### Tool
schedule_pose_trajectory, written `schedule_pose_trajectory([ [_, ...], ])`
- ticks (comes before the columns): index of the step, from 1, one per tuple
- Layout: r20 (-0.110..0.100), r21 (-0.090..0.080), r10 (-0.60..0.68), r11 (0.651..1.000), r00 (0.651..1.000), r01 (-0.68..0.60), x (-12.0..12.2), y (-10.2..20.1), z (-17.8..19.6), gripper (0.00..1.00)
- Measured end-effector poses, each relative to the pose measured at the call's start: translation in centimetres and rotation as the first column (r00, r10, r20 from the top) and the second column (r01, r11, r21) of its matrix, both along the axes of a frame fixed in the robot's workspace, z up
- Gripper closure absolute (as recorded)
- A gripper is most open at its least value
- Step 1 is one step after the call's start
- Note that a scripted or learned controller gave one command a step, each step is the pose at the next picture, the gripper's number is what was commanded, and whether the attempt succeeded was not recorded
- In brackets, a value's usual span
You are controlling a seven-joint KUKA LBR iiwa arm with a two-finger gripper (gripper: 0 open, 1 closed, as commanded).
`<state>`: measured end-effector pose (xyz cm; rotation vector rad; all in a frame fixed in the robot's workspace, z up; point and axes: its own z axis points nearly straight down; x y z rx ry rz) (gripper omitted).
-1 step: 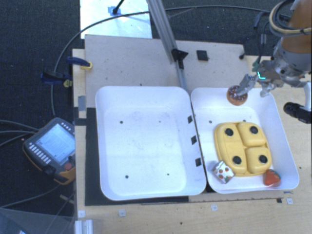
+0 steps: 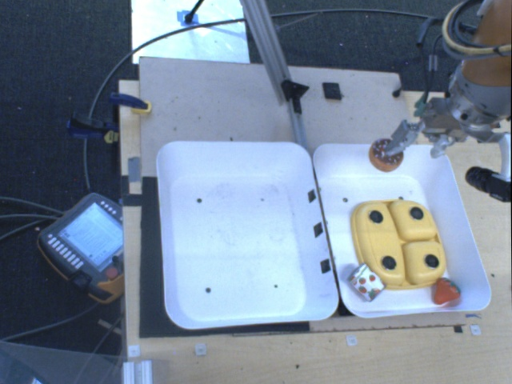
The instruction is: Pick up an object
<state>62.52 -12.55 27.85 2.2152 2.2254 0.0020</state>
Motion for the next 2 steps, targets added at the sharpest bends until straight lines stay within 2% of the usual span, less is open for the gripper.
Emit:
schedule_pose_trajectory([
  [2, 0.000, -0.001, 0.003, 1.000, 1.000, -0.003, 1.5, 1.1, -9.2, 0.00],
])
